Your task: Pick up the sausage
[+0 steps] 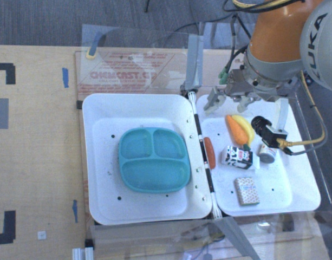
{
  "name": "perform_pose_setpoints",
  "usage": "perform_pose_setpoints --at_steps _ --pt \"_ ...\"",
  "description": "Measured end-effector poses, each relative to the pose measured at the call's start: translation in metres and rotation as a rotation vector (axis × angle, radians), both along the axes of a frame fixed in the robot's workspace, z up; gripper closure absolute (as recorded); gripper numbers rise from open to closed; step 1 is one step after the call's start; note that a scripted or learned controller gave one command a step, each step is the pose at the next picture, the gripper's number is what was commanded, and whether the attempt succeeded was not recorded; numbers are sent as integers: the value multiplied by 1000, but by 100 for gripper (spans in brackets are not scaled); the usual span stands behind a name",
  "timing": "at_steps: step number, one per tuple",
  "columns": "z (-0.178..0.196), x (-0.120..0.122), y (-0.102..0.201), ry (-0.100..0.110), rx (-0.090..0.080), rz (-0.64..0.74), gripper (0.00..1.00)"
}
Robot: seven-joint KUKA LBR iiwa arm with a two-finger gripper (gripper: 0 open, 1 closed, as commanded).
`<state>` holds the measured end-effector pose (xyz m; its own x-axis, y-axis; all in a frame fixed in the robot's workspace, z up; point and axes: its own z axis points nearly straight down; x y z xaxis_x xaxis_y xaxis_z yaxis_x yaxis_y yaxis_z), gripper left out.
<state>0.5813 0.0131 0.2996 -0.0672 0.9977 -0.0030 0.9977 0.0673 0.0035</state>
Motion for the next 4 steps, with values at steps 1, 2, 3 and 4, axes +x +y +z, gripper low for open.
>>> perform_pose_setpoints --at_steps 1,2,3,4 --pt "-96 -47 -56 4 3 -16 0" --pt "-115 -46 -12 6 3 27 0" --pt "-115 -43 -60 3 2 -18 0" --pt "-115 -43 -27 4 3 9 0"
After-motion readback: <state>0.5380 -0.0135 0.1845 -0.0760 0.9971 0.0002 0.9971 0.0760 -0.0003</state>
